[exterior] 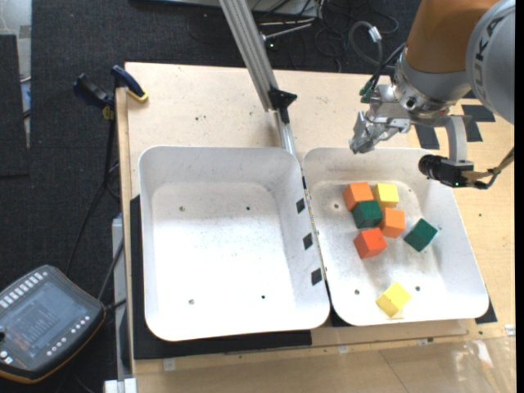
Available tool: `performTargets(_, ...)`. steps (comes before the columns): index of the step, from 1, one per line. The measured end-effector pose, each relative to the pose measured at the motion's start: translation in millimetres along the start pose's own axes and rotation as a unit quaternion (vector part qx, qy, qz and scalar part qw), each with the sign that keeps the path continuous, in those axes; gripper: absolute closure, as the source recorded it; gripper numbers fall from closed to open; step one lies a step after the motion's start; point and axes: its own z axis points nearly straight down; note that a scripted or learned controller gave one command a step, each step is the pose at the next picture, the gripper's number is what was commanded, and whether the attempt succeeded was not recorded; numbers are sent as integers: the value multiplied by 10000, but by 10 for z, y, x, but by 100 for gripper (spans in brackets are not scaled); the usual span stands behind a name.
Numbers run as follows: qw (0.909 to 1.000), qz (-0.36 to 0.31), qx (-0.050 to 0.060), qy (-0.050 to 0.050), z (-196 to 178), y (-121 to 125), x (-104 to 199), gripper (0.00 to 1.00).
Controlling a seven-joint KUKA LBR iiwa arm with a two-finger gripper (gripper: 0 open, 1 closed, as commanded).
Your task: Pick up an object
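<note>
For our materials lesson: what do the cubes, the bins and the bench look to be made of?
Cubes: likely foam or painted wood; matte, flat colour with no shine. Bins: probably thin moulded plastic; smooth white with rounded rims, speckled with dirt. Bench: seemingly particle board or plywood; pale, dull, speckled surface.

Illumination is bright and even, apparently from overhead. The white bins (pixel 221 244) approach overexposure, with soft glare on their rims. Shadows are faint and short. Focus is acceptable at centre — the arm (pixel 467 31) appears slightly soft.
</note>
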Motion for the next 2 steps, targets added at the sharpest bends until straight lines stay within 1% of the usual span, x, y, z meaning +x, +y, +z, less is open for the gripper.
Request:
performTargets(1, 10000, 2, 5, -1, 155, -175, 487, 100)
performTargets(2, 10000, -4, -6, 0, 151, -218, 1072, 100)
